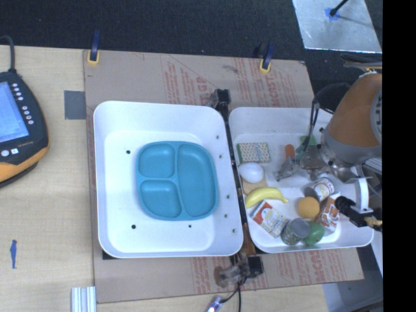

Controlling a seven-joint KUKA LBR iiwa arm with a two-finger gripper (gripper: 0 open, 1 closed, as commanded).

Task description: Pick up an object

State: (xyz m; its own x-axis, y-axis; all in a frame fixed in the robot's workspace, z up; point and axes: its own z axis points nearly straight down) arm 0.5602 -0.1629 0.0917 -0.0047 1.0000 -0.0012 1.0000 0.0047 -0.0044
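My gripper (290,166) hangs low over the middle of the right bin (273,117), at the end of the grey and orange arm (353,125) that comes in from the right. Just left of it lie a white egg (251,172) and a small green patterned box (253,152). A small orange carrot-like piece (289,151) sits just behind it. In front lie a banana (265,195), an orange ball (309,207), a small tin (322,188) and a red and white carton (268,218). I see nothing held in the gripper.
The left bin (110,239) holds a blue divided plate (177,179). A grey can (298,231), a green item (316,234) and a red packet (329,214) crowd the right bin's front corner. A teach pendant (16,129) lies at the far left of the bench.
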